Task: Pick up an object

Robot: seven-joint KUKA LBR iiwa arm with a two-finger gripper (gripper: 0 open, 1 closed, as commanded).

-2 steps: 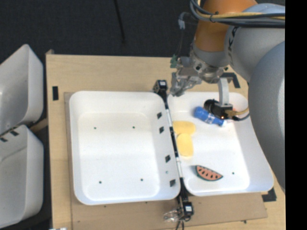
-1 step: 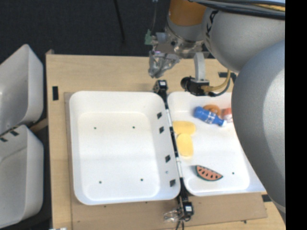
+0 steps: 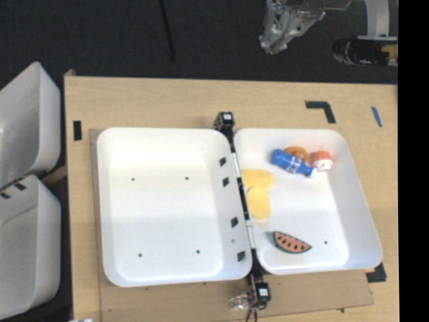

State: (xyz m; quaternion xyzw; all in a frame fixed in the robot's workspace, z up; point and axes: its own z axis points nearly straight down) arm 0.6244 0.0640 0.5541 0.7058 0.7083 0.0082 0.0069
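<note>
While tool (image 3: 276,40) hangs above bench, grip state unclear, blue bottle (image 3: 292,162) lies well below in right bin (image 3: 348,237).

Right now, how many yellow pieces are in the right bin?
2. One yellow piece by the divider, the second just below, touching it. More could hide beneath them.

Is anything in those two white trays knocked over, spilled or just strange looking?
Nothing stands out. The watermelon slice, yellow pieces, blue bottle and small orange toys lie loose inside the right bin; none hangs over its rim or looks broken.
</note>
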